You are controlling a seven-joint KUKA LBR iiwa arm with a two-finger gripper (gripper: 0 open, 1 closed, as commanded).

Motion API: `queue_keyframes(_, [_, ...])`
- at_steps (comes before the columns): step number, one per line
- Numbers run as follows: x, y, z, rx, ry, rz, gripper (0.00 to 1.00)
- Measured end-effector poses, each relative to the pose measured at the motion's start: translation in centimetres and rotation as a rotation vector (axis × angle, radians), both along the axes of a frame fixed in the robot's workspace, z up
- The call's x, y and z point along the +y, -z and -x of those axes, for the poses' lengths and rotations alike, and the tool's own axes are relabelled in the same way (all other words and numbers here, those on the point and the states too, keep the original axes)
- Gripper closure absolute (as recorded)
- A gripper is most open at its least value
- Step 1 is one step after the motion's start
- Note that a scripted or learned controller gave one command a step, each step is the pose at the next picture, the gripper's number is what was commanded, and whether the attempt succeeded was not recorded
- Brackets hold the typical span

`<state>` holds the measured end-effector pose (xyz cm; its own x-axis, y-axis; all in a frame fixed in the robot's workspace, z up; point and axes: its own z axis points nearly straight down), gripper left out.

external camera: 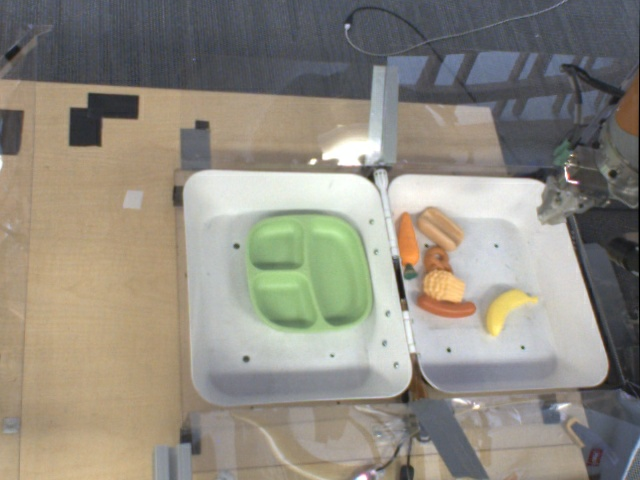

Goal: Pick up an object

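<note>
While the banana [509, 309] lay in the right bin [560, 363] near the corn [444, 286] and sausage [446, 308], we saw our gripper [556, 205] wait at the bin's far edge, holding nothing. We judged it next had to reach down.
</note>
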<state>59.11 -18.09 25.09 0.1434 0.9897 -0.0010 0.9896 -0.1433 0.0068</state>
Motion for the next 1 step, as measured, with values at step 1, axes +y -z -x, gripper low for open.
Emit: queue_keyframes(1, [4.65, 0.01, 1.65, 0.004, 0.093, -0.002, 1.0])
